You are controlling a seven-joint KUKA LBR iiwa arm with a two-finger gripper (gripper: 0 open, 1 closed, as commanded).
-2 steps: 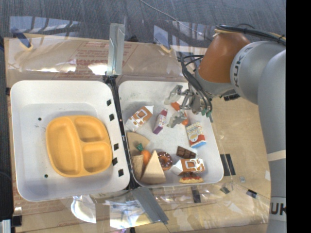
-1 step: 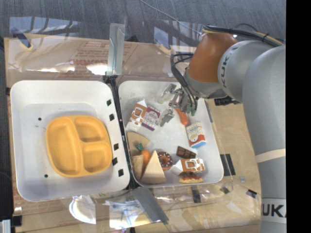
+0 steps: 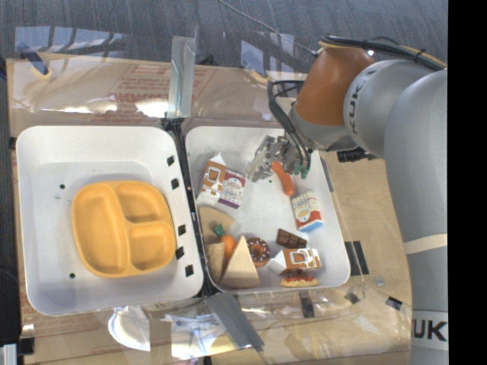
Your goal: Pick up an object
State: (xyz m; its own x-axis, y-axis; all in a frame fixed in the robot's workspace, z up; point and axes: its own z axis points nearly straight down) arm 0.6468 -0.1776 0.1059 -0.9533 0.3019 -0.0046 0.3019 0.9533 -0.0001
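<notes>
Two shallow white bins sit side by side on a bench, seen from above at a slant. The left bin (image 3: 30, 226) holds a yellow divided plate (image 3: 122, 228) with three compartments, lying flat near its middle.

The right bin (image 3: 335, 238) holds a scatter of toy food. A small carton with brown and white print (image 3: 222, 184) lies near the bin's upper left. An orange carrot-like piece (image 3: 284, 179) lies tilted near the upper middle, and just below and to its right is a small red-and-white carton (image 3: 307, 210). Along the lower edge — packed close together — are a tan wedge like a slice of cheese (image 3: 241, 265), a chocolate doughnut (image 3: 259, 249), a dark brown chocolate piece (image 3: 291, 239), another small white carton with brown print (image 3: 298, 260) and a flat reddish item (image 3: 298, 279) that is hard to identify.

The grey arm reaches in from the right, its orange band above the wrist. The gripper (image 3: 268, 160) hangs over the upper part of the right bin, its metal fingers just beside the upper end of the carrot-like piece (whether they touch it is unclear). Nothing visibly sits between the fingers, and whether the jaws are spread or closed cannot be made out.
</notes>
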